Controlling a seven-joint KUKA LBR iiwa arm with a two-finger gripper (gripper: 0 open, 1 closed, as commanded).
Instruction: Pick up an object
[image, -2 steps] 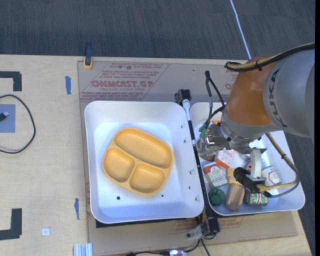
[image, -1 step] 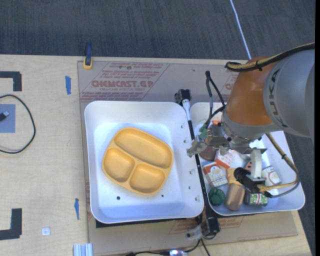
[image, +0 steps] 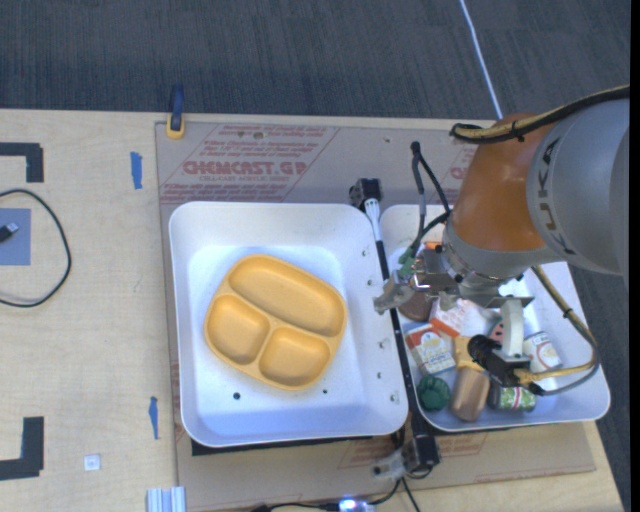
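The grey arm with its orange band (image: 500, 200) reaches in from the right and hangs over the right bin (image: 590, 395). My gripper (image: 403, 290) sits low at that bin's left wall, close to the divide between the two bins. Right below it lie a red-and-white packet (image: 434, 351) and another red-and-white packet (image: 462, 318). Nearer the front are a dark green round thing (image: 432, 389), a brown bottle (image: 470, 392), a green can (image: 516, 399) and a small white bottle (image: 542, 350). The arm hides the back of this bin.
The left bin (image: 200, 230) holds a yellow plate (image: 275, 318) with three compartments. A black-tipped post (image: 368, 192) stands at the back between the bins. The wooden bench (image: 80, 340) lies to the left, with a black cable (image: 55, 255) on it.
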